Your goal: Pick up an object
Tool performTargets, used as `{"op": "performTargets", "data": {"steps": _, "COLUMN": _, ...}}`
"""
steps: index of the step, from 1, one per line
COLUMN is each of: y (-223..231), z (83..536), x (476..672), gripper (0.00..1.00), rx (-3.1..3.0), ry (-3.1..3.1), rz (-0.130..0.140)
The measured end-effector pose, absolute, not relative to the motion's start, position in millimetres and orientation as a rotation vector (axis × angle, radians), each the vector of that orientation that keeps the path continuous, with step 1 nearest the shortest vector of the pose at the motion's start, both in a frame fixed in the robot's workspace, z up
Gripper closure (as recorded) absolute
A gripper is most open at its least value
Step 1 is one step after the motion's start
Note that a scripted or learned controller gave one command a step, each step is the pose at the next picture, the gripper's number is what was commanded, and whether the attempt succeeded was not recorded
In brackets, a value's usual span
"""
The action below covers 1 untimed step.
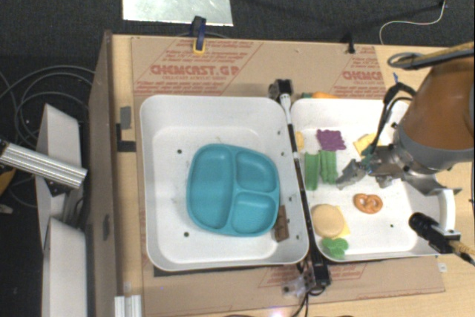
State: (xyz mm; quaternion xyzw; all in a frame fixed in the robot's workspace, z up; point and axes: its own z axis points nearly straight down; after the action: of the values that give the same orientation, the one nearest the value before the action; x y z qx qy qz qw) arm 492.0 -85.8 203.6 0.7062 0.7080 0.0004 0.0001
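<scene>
The right bin (393,237) holds several toy foods: a purple piece (330,139), green pods (319,168), a yellow piece (363,144), a brown pretzel (368,203), a tan bun (328,219) and a small green piece (335,247). My gripper (354,173) hangs low over the middle of this bin. It is just right of the green pods, above and left of the pretzel, and below the yellow piece. I see nothing held in it. The orange-banded arm (443,111) covers the bin's right part.
The left bin (167,130) carries a blue divided plate (234,189), with a brown item (282,223) at its right wall beside the divider. An orange object (323,95) peeks over the right bin's far rim. Cardboard (223,67) lies under both bins.
</scene>
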Motion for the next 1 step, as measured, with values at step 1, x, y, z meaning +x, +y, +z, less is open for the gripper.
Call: {"op": "performTargets", "data": {"steps": 1, "y": -162.1, "z": 148.2, "x": 571.7, "gripper": 0.0, "rx": 2.218, "ry": 2.215, "rz": 0.002}}
